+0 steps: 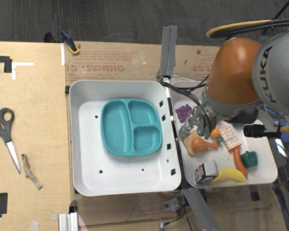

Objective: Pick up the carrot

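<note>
Carrot [238, 159] lay right of the gripper [198, 127], beside the banana [229, 176]. Looked like light, rigid, smooth plastic, so probably slippery; best grasped mid-shaft across its width. Jaw state: could not tell.

I see a teal divided plate [132, 127] in the white left bin [82, 143]. In the right bin [265, 174]: orange carrot [239, 161] with green top, yellow banana [229, 176], purple grapes [183, 111]. The counter [26, 105] is tan.
</note>
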Available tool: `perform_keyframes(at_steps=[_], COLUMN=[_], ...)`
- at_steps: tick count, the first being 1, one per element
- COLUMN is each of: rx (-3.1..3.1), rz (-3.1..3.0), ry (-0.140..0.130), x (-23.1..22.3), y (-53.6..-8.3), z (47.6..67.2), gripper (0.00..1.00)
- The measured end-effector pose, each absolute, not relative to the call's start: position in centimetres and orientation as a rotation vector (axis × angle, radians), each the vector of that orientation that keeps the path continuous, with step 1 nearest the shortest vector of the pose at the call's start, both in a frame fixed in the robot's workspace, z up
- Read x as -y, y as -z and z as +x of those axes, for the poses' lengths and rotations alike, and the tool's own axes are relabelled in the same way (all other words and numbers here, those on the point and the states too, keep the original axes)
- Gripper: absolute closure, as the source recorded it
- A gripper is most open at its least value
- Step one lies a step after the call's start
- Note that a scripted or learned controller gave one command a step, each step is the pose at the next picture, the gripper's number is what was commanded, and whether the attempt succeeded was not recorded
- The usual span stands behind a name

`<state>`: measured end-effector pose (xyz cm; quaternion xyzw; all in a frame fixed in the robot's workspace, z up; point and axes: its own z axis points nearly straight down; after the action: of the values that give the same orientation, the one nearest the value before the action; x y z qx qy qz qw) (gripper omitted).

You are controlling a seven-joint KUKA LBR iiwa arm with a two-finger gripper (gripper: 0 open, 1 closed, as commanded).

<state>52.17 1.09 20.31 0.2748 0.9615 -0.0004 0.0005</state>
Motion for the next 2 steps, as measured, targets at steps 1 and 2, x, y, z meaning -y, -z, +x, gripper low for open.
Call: perform_keyframes(at_steps=[1, 2], rx=[-3.097, -3.141], rz=[0.513, 0.059], ry=[0.001, 0.0], x=[1.9, -2.7], y=[-33.2, -25.7], z=[48.5, 50.0], gripper=[1.0, 1.0])
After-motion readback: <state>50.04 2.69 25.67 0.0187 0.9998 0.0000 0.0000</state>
